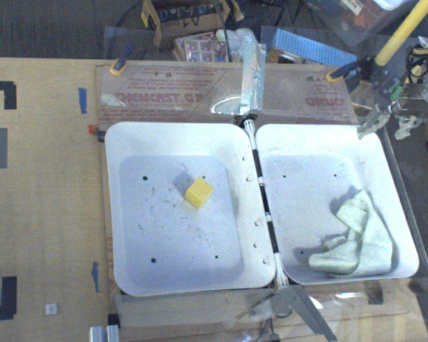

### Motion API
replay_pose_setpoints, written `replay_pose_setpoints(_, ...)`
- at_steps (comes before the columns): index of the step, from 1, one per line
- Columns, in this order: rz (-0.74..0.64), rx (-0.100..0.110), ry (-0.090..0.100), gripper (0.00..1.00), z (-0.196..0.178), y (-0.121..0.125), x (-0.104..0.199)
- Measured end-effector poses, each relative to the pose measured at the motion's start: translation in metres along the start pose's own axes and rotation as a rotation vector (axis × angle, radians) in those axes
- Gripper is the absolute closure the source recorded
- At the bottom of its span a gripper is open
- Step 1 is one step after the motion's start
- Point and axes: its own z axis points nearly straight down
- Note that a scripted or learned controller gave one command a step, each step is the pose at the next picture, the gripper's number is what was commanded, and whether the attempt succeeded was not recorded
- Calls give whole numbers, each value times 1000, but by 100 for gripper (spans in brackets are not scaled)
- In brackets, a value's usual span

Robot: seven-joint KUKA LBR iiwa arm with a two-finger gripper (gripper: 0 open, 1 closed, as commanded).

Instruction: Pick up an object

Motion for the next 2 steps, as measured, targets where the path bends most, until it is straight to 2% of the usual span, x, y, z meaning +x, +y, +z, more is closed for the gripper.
replay_pose_setpoints(1,-144,1,-1,0,89,6,-8)
replay_pose_setpoints(2,-490,0,0,0,39,-5,99)
